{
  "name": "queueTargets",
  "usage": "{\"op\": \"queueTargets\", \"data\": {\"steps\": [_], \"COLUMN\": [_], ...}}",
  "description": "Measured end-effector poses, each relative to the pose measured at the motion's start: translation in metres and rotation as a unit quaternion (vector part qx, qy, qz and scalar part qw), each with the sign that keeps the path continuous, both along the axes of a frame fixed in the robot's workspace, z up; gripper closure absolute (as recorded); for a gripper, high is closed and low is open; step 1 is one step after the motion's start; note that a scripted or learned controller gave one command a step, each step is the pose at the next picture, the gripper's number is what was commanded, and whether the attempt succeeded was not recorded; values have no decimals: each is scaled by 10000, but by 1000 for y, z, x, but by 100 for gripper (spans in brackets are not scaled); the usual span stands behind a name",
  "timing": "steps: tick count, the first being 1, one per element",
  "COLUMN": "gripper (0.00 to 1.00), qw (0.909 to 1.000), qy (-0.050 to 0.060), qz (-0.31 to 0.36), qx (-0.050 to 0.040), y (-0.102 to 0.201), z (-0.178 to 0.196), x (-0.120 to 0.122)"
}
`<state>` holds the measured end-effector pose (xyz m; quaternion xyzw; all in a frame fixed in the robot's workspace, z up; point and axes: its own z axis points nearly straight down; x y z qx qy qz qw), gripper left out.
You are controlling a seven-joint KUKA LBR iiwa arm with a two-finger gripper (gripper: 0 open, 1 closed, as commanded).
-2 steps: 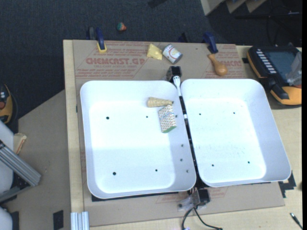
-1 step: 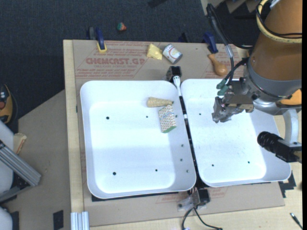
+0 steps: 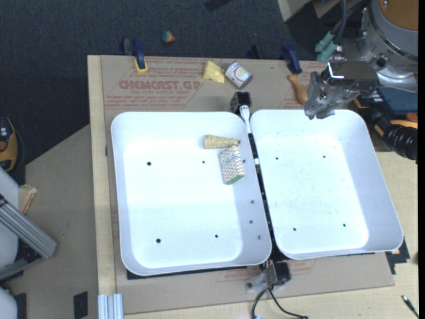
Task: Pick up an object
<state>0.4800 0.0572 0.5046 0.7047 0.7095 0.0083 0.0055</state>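
Two objects lie in the left bin near its upper right corner: a tan cone-shaped piece and, just below it, a small patterned green-and-white packet. My gripper hangs above the far edge of the right bin, well to the right of both objects. Nothing shows between its fingers.
On the board behind the bins lie a yellow wedge, a small white-and-grey box and an orange piece. Blue clamps hold the board's far edge. A black clip sits between the bins at the back.
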Motion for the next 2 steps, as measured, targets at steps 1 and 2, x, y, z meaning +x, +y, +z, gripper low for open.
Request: {"op": "queueTargets", "data": {"steps": [1,2], "gripper": [100,100], "qw": [9999,9998], "qy": [54,176], "qz": [-79,-44], "qx": [-31,-22], "y": [-83,-84], "z": [33,-118], "x": [-1,41]}}
